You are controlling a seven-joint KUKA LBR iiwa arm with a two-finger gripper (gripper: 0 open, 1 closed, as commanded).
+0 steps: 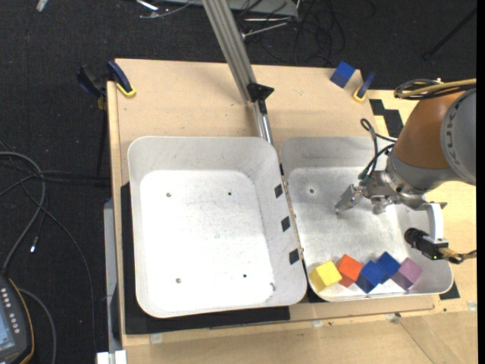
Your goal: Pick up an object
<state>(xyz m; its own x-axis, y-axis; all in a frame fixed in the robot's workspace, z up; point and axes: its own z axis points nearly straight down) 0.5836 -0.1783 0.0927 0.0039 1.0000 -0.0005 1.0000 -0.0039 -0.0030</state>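
A: Where's your gripper (364, 201)?
B: Over the right bin (318, 165), fingers spread, grasping nothing. Yellow (326, 274), orange (349, 268), blue (378, 271) and purple (408, 272) blocks (bunched together) sit along its near wall.

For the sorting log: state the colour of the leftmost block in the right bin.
Yellow block, clearest in the camera view.

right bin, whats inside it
Four blocks sit along the right bin's near edge: yellow block, orange block, blue block, purple block. The gripper hovers above; the arm covers the bin's far right corner.
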